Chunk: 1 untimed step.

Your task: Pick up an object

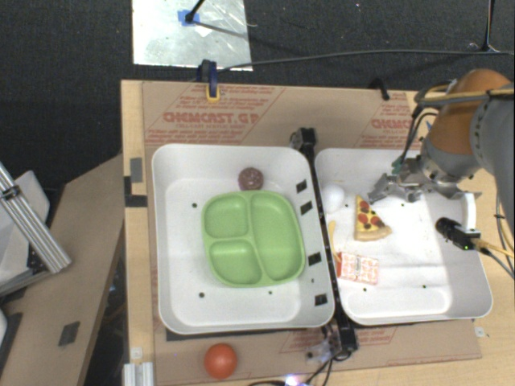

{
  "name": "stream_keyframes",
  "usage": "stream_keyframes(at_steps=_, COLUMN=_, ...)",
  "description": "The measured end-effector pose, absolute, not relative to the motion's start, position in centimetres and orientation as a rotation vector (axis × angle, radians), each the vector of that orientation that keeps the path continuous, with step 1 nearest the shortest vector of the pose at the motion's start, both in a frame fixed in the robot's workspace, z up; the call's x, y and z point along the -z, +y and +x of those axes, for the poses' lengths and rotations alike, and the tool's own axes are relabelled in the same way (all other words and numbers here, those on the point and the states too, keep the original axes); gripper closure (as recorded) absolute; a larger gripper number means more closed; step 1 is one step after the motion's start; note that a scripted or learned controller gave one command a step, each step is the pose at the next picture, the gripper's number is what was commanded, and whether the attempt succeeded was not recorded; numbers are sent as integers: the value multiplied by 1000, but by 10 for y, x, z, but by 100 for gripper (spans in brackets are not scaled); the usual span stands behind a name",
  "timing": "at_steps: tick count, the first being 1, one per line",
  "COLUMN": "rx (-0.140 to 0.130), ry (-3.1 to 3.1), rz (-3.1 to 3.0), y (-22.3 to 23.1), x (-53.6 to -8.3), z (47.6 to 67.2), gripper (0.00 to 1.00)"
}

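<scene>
Gripper (385, 188), fingers spread and empty, hovers above the right bin (418, 296); pizza slice (368, 219) lies just toward seven o'clock.

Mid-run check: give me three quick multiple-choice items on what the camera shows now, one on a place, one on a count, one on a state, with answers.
1. Where does the pizza slice lie?
A. in the green tray
B. in the right bin
C. on the bench outside the bins

2. How many compartments does the green tray have?
A. two
B. three
C. five

3. How is the pizza slice relative to the gripper?
A. lying on the bin floor, apart from the gripper
B. lifted clear of the bin
C. stacked on the brown round object

Answers:
1. B, it rests on the white floor of the right bin, near its left wall.
2. B, two small sections and one larger show.
3. A, the slice lies flat below and left of the gripper, with white floor visible between them.
</scene>
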<state>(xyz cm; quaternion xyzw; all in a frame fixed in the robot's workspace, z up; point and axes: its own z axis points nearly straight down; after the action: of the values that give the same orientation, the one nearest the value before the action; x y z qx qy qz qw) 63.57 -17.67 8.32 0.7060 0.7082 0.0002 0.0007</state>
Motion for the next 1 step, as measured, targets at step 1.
stream_keyframes(at_steps=1, rx=-5, ry=2222, rz=2213, y=-177, x=-96, z=637, gripper=100)
